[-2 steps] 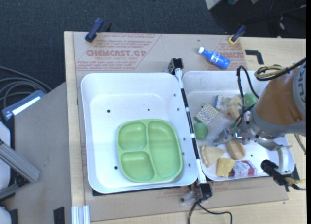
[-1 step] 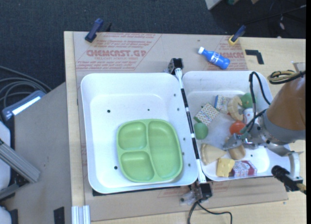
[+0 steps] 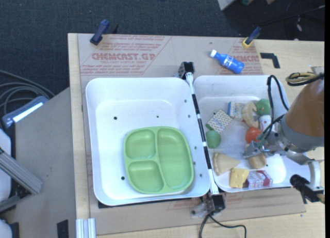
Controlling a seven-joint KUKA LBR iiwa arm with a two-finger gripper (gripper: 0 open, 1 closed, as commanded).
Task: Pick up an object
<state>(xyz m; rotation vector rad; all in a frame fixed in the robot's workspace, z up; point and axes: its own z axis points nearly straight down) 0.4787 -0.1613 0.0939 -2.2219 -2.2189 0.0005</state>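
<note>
Objects: a loose heap in the right bin point(image 3: 206, 84), none singled out; no item seen between the fingers.
Red item point(image 3: 252, 134): middle of the right bin, touching or just beside the hand's tip.
Green ball point(image 3: 212, 139): against the right bin's left wall, near the divider.
Second green item point(image 3: 263, 106): toward the bin's far side, beside a pale tan piece point(image 3: 250, 113).
Checked packet point(image 3: 219, 121): left of centre, tilted.
Yellow blocks point(image 3: 238, 176): near the bin's front edge, next to a pale wedge point(image 3: 225, 161) and a red-and-white packet point(image 3: 260, 179).
Hand point(image 3: 256, 149): lowered into the right bin among the items, below the red item; spread or pressed together cannot be told, the tip being blurred and partly hidden.
Arm point(image 3: 307, 118): enters from the right, orange band above the wrist.
Left bin point(image 3: 103, 102): holds a green divided tray point(image 3: 158, 159), three compartments, lying flat toward the front.
Desk point(image 3: 129, 53): carries both bins; blue-and-white bottle point(image 3: 227, 61) lying on its side behind the right bin.
</note>
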